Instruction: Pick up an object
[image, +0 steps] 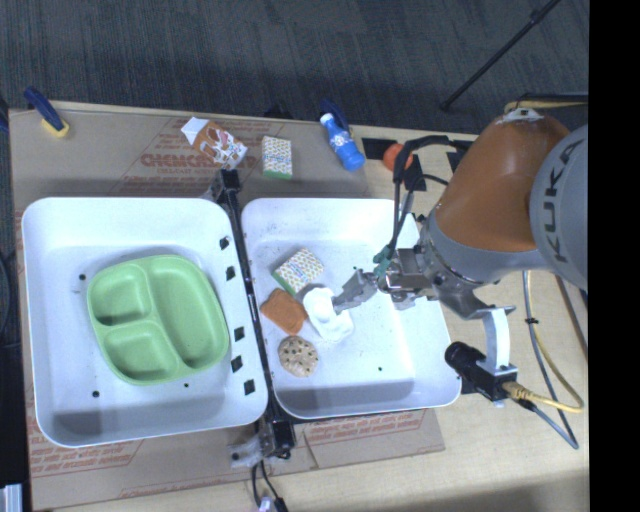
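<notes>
Smooth white plastic bin (400, 215), metal pincer (350, 293) beside lumpy white object (328, 312)

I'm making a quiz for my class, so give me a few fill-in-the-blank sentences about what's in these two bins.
1. The green divided plate lies in the ____ bin.
2. The cookie lies in the ____ bin.
3. The plate has ____ compartments.
4. The gripper hangs over the ____ bin.

Missing words: left; right; three; right
</notes>
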